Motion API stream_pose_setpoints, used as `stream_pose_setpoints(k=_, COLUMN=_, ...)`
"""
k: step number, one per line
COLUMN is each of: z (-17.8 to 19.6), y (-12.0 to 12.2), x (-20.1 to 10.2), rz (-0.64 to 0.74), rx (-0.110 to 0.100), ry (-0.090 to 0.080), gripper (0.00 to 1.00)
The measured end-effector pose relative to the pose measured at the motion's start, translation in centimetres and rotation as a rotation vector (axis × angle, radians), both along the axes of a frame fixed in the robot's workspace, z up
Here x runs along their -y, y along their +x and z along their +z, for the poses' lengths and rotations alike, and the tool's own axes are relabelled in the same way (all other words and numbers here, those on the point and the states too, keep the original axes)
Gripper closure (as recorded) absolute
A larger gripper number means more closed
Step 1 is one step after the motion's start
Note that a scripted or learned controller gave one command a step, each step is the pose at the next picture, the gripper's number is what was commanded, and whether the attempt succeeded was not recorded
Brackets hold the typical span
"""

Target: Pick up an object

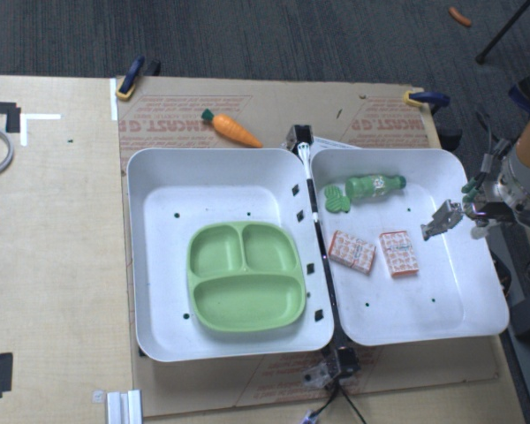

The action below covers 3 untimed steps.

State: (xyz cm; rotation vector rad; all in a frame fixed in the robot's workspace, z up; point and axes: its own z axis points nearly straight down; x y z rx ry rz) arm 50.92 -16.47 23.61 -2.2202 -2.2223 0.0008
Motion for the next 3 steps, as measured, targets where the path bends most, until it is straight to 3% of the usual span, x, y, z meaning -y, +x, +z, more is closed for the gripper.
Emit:
stream_pose_setpoints(k=1, z=-14.1, y=2.3, x=-2.8, rz=0.031, rx=0.005, ry=0.0, gripper=0.0)
stream_pose_setpoints(k=2, z=-13.3, y=2.3, x=-2.8, rz=0.029, rx=0.005, ry=-0.001, gripper=1.0)
stream_pose_setpoints(k=3, z=-0.6, y=4.9, x=-6.2, rz=-0.107, rx=0.001, ry=-0.001, gripper=1.0)
